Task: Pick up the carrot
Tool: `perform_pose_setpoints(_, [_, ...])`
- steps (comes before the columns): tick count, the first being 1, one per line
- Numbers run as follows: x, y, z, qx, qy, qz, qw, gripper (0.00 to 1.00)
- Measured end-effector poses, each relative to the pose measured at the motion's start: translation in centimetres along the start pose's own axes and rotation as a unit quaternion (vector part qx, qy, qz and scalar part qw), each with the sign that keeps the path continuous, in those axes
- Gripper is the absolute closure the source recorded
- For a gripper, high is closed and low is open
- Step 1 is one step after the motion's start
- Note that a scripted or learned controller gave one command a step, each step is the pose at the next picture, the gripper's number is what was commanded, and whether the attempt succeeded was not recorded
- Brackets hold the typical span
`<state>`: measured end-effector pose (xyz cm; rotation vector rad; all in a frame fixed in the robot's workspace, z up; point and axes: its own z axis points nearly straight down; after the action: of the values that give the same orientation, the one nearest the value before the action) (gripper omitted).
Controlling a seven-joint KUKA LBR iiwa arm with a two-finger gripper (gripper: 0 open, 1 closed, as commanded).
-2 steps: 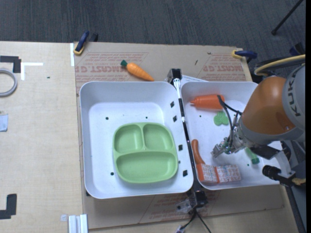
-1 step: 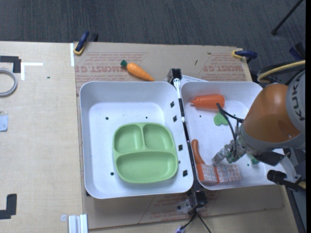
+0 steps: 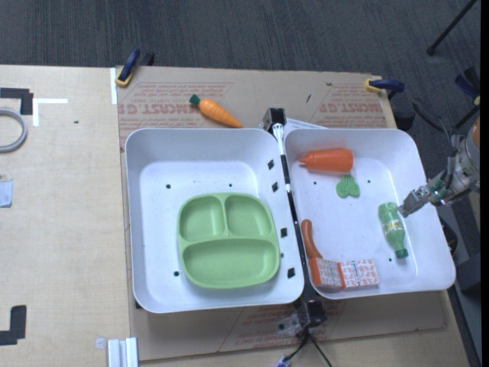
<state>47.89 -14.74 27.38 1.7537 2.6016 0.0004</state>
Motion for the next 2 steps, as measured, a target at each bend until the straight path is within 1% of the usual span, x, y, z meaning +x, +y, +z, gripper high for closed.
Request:
perform_pose_setpoints(1, [3.5,1.2,11.1,0.002,0.001,0.227,0.9740,1.00])
perform_pose_setpoints(2, [4.5,2.6,18.2,0.002,0.002,0.224,0.9746,1.00])
